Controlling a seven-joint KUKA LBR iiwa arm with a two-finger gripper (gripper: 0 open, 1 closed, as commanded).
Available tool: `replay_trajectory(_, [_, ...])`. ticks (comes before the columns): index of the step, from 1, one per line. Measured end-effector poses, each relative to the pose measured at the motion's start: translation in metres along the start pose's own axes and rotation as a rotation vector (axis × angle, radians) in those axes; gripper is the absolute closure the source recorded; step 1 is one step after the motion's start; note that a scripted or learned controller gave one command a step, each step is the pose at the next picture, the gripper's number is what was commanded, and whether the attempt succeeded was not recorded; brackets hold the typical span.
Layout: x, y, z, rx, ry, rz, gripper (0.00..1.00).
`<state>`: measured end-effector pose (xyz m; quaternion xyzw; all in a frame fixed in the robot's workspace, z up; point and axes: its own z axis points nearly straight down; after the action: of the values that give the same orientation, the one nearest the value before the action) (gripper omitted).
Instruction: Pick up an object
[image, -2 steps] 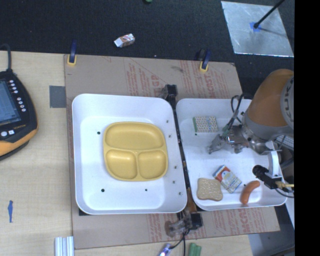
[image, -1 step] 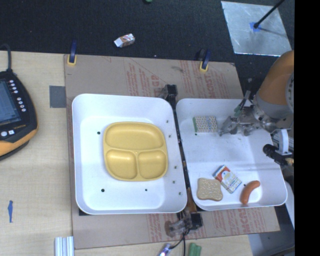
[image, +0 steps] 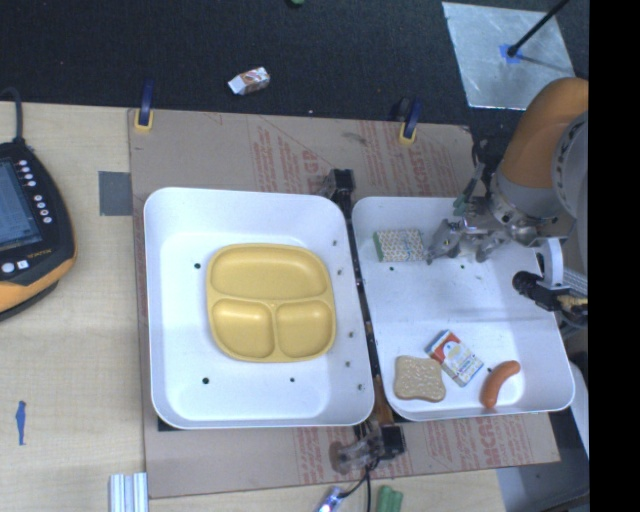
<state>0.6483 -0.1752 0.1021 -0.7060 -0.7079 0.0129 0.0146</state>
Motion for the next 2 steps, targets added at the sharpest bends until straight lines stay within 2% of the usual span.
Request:
replay_trajectory(1, [-0.028, 0.008, 0.01, -0.035, -0.002, 0.0, 0.0])
replay_trajectory(2, [0.011, 0.008, 0.01, -0.035, -0.002, -0.002, 0.0])
